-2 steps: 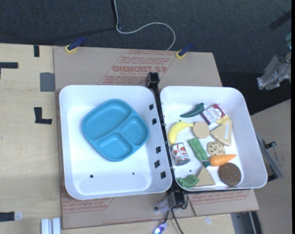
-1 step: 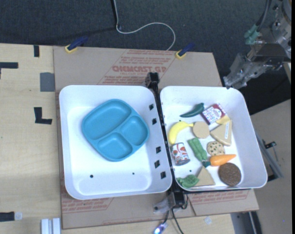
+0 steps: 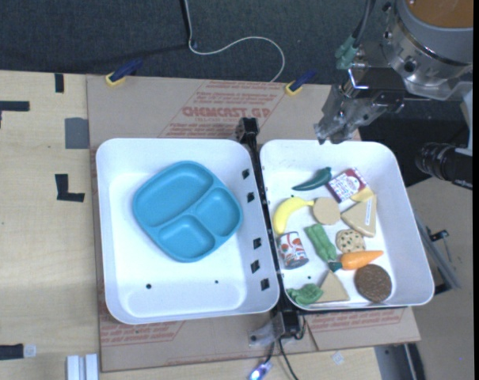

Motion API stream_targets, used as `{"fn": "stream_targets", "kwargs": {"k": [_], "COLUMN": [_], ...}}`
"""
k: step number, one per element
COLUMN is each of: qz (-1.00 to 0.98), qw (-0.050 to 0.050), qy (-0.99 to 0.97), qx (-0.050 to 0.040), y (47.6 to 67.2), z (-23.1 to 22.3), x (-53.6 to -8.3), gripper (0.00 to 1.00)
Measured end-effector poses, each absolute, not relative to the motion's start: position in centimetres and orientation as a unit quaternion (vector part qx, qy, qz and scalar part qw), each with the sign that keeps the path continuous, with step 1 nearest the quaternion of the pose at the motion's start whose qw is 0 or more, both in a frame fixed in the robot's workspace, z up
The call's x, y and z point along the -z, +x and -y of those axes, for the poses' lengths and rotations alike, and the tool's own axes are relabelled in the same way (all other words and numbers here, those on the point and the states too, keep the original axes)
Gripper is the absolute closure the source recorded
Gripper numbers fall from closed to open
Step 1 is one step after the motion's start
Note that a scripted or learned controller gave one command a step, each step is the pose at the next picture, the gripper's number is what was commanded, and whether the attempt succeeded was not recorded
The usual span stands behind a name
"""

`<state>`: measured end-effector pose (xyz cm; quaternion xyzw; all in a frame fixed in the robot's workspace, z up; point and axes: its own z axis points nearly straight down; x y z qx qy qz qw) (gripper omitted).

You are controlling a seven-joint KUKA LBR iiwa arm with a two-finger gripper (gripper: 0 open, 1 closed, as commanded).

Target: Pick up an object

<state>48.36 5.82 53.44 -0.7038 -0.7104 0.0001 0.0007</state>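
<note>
The desk [image 3: 33,212] carries two white bins side by side, likely so items can pass from one to the other. The left bin [image 3: 120,291] holds a blue tray [image 3: 188,210] lying flat. The right bin [image 3: 405,212] holds a loose heap of toy food: a banana [image 3: 289,210], a green pepper [image 3: 312,180], a small can [image 3: 292,249], a carrot [image 3: 359,259], a brown disc [image 3: 373,282] and others, touching or overlapping, any of which could be the pick. The arm [image 3: 429,22] hangs above the right bin's far rim, its jaws [image 3: 338,125] pointing down with nothing visibly between them; how far open they are I cannot tell
</note>
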Motion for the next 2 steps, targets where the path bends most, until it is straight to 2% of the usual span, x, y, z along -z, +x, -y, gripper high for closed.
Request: {"fn": "stream_targets", "kwargs": {"k": [1, 2], "qz": [0.71, 0.706], "qw": [0.001, 0.005], "qy": [-0.705, -0.708], "qx": [-0.0003, -0.0082], "y": [48.3, 48.2], "z": [-10.9, -7.3], "x": [-53.4, -38.8], "gripper": [1.0, 1.0]}}
